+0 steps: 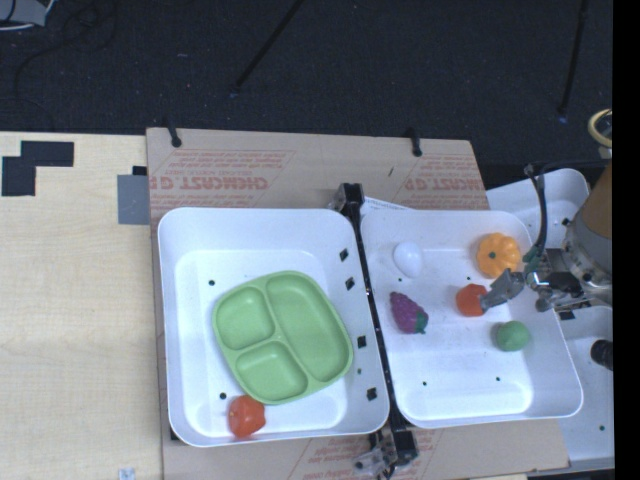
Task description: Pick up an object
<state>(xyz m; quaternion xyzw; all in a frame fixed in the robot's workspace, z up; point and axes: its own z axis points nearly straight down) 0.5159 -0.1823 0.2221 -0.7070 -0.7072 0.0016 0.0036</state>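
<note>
Grey pincer (503, 290) is sitting low in the right bin (470, 398), reaching in from the right, tips just beside the red-orange round object (470, 300). Can't tell whether it's open or closed, and nothing is visibly between its tips, so I'm not counting a grasp. Judging by the approach, the red-orange piece is the likely target. Orange pumpkin-like toy (497, 253) is lying just above, green ball (512, 336) just below, so crowding is risking a nudge. Purple piece (407, 312) and white egg shape (408, 258) are sitting further left. Left bin (190, 258) is holding a green divided plate (282, 336) and a red object (246, 415).
</note>
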